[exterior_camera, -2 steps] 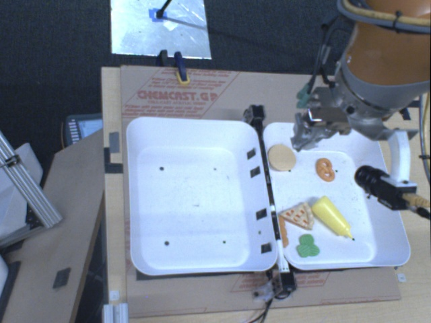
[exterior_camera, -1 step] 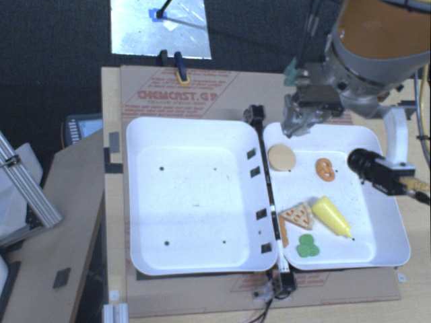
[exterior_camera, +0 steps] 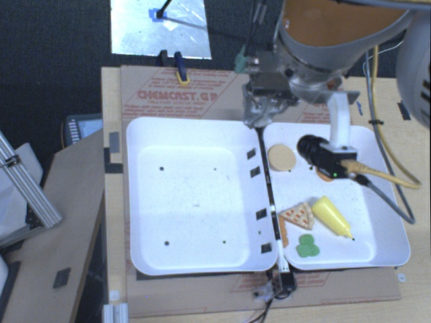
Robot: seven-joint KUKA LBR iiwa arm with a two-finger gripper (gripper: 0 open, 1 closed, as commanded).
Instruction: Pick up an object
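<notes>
Overhead, my arm (exterior_camera: pixel 343 19) came in from the right, its orange band filling the top of the view and the grey wrist below it. My end effector (exterior_camera: pixel 259 116) hung at the far end of the seam where the two bins meet, over their far rims. Whether it was released or clenched I cannot tell; nothing could be seen gripped in it. A white bracket with a black camera-like unit (exterior_camera: pixel 323 155) stuck out from my wrist over the right bin, with a yellow cable trailing off to the right.

Under the bins lay a brown board (exterior_camera: pixel 176 93) printed in red with "CHEMCAST G", the rest too small to read.

The left bin (exterior_camera: pixel 138 180) showed only its white floor with a few dark dots. The right bin (exterior_camera: pixel 390 237) held a round tan disc (exterior_camera: pixel 281 157) near its far left corner, a yellow bottle (exterior_camera: pixel 331 215) lying tilted near the middle, a waffle-patterned wedge (exterior_camera: pixel 297 215) just left of the bottle, and a small green piece (exterior_camera: pixel 308 247) near the front. All four lay apart from my end effector.
</notes>
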